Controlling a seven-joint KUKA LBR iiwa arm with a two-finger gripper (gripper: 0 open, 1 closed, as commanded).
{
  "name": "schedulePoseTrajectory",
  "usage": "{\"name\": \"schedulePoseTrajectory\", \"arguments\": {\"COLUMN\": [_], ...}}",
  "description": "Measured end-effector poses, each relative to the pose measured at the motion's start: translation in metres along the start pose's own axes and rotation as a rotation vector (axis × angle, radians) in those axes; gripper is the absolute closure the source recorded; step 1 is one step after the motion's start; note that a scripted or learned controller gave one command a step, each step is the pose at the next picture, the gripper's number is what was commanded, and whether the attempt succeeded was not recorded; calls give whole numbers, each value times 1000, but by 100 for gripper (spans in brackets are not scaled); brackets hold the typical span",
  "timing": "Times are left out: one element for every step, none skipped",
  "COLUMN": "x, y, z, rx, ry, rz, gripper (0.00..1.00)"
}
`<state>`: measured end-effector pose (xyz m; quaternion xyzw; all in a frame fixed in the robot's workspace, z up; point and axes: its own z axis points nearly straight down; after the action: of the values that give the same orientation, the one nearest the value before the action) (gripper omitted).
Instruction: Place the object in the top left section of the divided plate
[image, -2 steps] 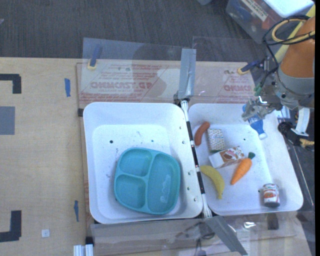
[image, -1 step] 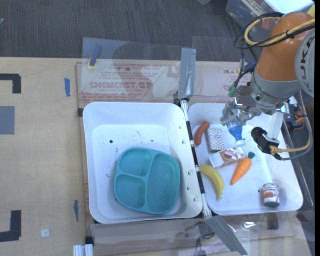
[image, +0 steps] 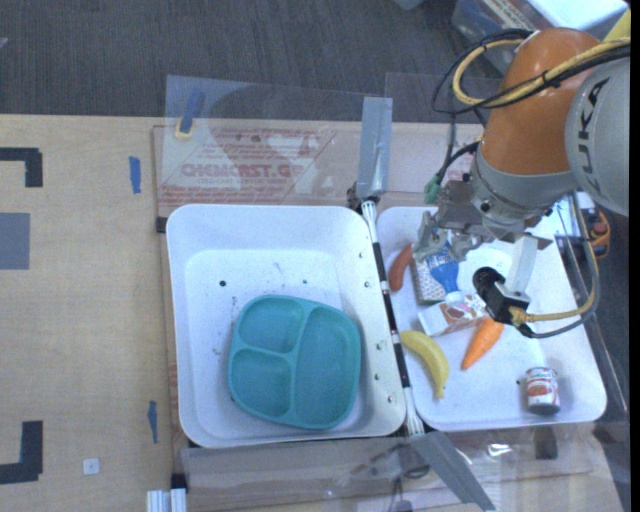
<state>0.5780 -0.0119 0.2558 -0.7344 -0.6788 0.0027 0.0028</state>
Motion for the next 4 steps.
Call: {"name": "schedulePoseTrajectory", "arguments": {"x": [59,96,140,174], "y": [-55,-80,-110,-111], "z": [32,16,3,0], "rx": [0,0,0,-6], "ry": [-1,-2,-3,-3], "rz": [-141,-311,-360,-554], "gripper": [100,100,100,100]}}
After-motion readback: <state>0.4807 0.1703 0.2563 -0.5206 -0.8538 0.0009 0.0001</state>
